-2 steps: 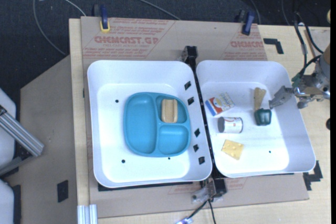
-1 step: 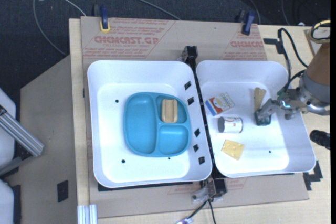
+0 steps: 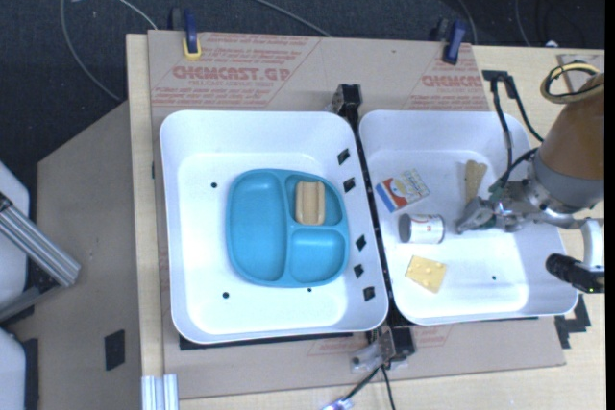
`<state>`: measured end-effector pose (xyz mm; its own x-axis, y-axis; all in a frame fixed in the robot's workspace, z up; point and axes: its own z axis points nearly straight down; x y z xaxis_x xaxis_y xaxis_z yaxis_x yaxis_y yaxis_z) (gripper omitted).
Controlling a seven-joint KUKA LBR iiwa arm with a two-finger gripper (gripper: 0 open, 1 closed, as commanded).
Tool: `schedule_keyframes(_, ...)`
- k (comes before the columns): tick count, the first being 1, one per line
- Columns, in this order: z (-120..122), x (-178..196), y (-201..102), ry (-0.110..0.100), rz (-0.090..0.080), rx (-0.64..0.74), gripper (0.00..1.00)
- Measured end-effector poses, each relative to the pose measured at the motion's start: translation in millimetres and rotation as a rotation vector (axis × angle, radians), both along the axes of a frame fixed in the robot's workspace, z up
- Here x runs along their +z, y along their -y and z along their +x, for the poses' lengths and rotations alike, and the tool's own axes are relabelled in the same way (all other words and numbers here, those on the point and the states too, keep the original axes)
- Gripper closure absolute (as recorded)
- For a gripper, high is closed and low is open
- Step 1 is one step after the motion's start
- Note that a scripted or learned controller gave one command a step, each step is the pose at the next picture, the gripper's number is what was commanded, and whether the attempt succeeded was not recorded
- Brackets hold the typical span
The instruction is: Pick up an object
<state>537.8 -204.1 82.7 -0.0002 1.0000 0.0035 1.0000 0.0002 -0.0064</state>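
Observation:
My gripper hangs low over the right bin, near its middle right, and points left. Just above it lies a tan stick-shaped piece. To its left lies a small white cylinder with a dark cap on its side, a short gap away. A red, white and blue packet lies further up and left. A yellow wedge sits near the bin's front. Nothing shows in the gripper's hold.
The left bin holds a blue divided plate with a tan block in its upper right compartment. A black divider with clips runs between the bins. Cables trail along the right bin's far right.

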Motion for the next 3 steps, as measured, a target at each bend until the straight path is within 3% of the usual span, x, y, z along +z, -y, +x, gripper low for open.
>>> schedule_keyframes(1,2,15,1,0.007,-0.002,0.000,1.00)
schedule_keyframes(3,1,103,0,0.012,-0.005,0.001,1.00)
